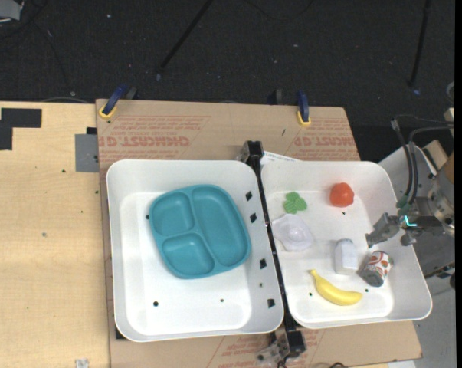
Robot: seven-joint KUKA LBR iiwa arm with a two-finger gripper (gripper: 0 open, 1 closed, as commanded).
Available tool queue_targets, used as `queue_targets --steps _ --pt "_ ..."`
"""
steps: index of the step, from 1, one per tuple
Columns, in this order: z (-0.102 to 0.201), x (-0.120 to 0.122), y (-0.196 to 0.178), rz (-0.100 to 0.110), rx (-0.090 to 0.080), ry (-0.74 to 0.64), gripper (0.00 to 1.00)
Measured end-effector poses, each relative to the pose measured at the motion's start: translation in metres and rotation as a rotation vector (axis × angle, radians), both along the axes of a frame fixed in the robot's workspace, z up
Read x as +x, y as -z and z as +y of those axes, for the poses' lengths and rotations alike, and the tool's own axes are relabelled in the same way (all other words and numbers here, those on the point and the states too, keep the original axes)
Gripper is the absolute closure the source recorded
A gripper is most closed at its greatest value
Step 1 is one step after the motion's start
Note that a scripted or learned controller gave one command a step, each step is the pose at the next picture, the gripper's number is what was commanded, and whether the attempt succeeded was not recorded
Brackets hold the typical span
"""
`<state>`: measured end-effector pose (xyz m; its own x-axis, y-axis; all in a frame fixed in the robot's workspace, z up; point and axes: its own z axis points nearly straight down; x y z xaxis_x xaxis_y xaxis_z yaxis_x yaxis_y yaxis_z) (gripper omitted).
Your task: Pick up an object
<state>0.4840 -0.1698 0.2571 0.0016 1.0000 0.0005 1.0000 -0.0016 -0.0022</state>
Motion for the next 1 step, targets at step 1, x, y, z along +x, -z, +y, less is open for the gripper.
queue_targets --steps 1 --pt "-0.0003 0.0001 -0.0100 0.000 0.000 0.000 1.00"
